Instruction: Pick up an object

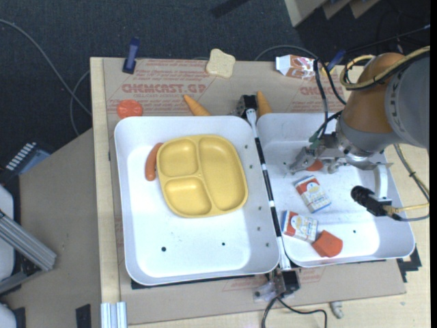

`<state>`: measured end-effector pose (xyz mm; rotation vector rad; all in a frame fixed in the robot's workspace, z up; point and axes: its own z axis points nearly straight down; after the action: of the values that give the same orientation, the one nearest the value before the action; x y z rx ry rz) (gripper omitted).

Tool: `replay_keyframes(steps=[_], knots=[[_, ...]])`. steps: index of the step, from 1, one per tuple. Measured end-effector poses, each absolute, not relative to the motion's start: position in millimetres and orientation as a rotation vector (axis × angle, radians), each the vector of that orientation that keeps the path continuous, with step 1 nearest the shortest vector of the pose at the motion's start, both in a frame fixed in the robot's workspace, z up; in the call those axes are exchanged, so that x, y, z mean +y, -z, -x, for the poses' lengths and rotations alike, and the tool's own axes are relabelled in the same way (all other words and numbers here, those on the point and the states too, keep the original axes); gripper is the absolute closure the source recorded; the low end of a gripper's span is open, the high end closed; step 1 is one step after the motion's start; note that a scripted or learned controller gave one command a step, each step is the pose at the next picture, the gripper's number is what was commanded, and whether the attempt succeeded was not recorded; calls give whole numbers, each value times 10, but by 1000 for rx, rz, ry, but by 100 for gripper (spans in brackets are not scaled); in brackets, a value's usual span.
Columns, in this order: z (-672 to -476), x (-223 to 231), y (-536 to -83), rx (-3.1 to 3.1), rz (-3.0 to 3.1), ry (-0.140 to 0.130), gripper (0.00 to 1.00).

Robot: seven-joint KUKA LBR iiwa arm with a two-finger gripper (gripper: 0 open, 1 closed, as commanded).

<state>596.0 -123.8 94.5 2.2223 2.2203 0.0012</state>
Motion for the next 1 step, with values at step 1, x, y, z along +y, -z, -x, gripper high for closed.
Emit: replay_keyframes(steps=[1], knots=[[-6201,-1039,-846,2222,-2219,-2,0]])
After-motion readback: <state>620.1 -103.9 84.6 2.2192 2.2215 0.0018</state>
